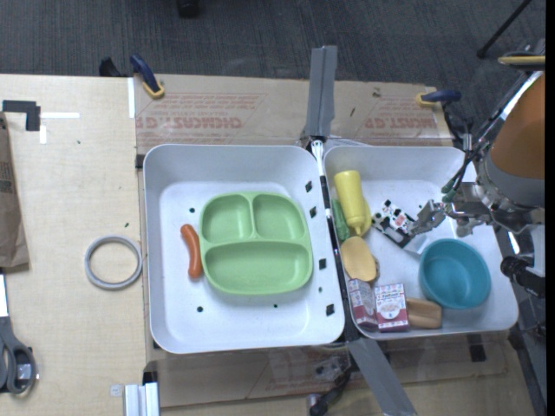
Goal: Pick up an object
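My gripper [427,218] hangs over the right bin [408,165], reaching in from the right just above the blue bowl [454,273]. Its tip lies close beside a small black-and-white toy [395,222], and I cannot tell whether they touch. Also in this bin are a yellow bottle [351,199] with a green piece [339,224] at its side, a tan rounded piece [359,259], a red-and-white carton [384,308] and a tan roll [425,314].
The left bin [165,258] holds a green divided plate [257,243] and an orange sausage-shaped piece [192,250]. A grey divider bar [322,94] runs between the bins. A tape ring [114,261] lies on the bench to the left.
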Action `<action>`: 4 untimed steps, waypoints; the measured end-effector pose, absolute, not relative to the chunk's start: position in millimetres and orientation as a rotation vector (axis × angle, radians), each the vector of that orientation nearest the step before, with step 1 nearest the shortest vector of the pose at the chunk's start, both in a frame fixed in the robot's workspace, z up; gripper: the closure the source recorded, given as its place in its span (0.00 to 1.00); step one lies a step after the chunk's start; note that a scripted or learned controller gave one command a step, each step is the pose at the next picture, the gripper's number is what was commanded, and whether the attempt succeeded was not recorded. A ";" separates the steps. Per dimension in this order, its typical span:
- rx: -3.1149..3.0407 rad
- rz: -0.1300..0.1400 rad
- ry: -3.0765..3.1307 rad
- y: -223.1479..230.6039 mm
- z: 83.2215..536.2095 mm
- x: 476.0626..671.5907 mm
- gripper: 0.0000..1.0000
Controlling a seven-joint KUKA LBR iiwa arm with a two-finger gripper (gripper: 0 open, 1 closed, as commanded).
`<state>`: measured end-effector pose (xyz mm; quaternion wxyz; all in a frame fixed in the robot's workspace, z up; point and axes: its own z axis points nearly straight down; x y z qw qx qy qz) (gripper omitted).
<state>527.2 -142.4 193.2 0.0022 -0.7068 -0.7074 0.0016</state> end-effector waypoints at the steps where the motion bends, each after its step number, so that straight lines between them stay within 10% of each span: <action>1: -2.050 0.003 -2.379 -129.8 128.0 588.8 0.00; 2: -1.959 0.000 -2.460 -103.9 92.9 578.7 0.00; 3: -1.966 0.001 -2.455 -106.2 102.0 578.7 1.00; 4: -1.959 0.004 -2.456 -36.5 191.0 618.8 1.00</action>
